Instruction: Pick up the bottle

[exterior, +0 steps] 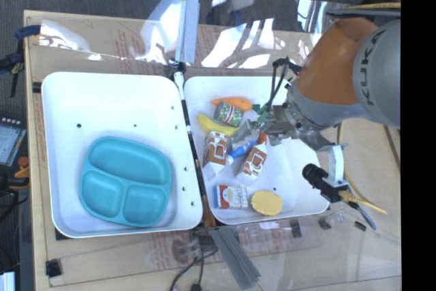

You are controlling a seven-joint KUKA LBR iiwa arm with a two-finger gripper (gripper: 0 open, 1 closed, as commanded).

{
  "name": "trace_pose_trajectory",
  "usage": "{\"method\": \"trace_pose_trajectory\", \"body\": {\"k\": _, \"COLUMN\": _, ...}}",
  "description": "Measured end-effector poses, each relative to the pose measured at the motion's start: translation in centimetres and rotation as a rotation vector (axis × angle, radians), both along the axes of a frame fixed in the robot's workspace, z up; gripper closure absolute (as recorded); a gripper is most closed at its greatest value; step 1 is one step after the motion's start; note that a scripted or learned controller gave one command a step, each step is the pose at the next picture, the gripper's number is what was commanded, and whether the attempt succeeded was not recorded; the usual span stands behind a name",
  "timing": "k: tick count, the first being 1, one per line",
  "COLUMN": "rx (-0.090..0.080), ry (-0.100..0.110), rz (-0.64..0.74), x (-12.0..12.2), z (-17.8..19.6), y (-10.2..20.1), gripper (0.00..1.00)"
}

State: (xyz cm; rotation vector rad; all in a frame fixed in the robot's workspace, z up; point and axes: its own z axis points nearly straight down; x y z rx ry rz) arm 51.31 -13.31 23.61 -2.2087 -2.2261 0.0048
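Note:
The bottle (240,148) looks like a small blue-tipped item lying at a slant between two brown-and-white cartons (216,148) (254,163) in the middle of the right bin (300,204). My gripper (261,126) reaches in from the right and is low in the bin, just above and to the right of the bottle's upper end. The wrist and the clutter hide how the gripper meets the bottle. I cannot make out whether anything is held.
Around the bottle lie a banana (211,124), a green can (229,114), a carrot (231,103), a small flat box (231,197) and a yellow round piece (266,202). The left bin (68,99) holds a teal divided plate (126,180).

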Motion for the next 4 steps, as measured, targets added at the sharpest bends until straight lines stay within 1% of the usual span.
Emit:
{"method": "trace_pose_trajectory", "body": {"k": 1, "rx": -0.002, "ry": -0.010, "rz": 0.049, "x": 3.9, "z": -11.2, "y": -1.4, "gripper": 0.00}}
{"method": "trace_pose_trajectory", "body": {"k": 2, "rx": -0.006, "ry": -0.037, "rz": 0.077, "x": 11.9, "z": -12.6, "y": -2.0, "gripper": 0.00}}
{"method": "trace_pose_trajectory", "body": {"k": 3, "rx": -0.009, "ry": -0.045, "rz": 0.091, "x": 8.4, "z": -12.5, "y": -1.9, "gripper": 0.00}}
{"method": "trace_pose_trajectory", "body": {"k": 4, "rx": -0.004, "ry": -0.021, "rz": 0.130, "x": 14.9, "z": -13.6, "y": -1.0, "gripper": 0.00}}
